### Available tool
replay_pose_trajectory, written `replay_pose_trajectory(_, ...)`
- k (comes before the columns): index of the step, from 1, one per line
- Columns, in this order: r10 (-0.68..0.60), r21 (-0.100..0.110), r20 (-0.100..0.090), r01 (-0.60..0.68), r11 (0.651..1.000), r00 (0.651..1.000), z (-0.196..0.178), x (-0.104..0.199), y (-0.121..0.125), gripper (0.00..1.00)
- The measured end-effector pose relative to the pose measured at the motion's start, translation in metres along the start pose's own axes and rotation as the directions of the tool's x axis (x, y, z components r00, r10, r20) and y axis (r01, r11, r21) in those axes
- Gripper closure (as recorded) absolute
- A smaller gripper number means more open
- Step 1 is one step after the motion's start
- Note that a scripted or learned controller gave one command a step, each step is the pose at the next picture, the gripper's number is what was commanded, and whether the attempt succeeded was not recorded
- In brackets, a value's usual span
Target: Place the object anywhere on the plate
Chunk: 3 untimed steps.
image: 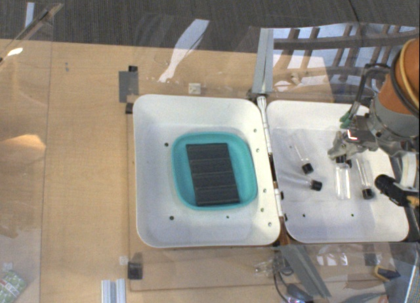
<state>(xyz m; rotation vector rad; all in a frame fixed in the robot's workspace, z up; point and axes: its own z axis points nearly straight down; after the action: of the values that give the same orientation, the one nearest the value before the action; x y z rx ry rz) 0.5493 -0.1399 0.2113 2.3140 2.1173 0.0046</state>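
Note:
A teal plate (180,164) lies in the middle of the left white bin (151,124). A dark grey ribbed rectangular slab (212,174) rests flat on the plate, its long side running front to back. In the right bin (289,223) lie several clear tubes with black caps: two small ones (306,165) (315,184) near the middle, and two longer ones (342,181) (363,178) further right. My gripper (356,143) hangs over the right bin's far right part, just above the longer tubes. I see nothing held in it.
The arm's orange band (405,79) and grey wrist cover the right bin's upper right corner. A black part (392,190) juts over that bin's right edge. A metal divider (264,65) rises behind the gap between the bins. Wooden bench surrounds both.

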Motion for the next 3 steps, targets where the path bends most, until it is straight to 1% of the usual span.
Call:
replay_pose_trajectory(1, 0.043, 0.004, -0.001, -0.043, 0.999, 0.999, 0.027, 0.069, -0.066, 1.0)
replay_pose_trajectory(2, -0.003, 0.002, -0.002, 0.003, 1.0, 1.0, 0.026, 0.157, -0.025, 1.0)
replay_pose_trajectory(3, -0.127, 0.002, -0.002, 0.127, 0.992, 0.992, 0.027, 0.213, 0.014, 1.0)
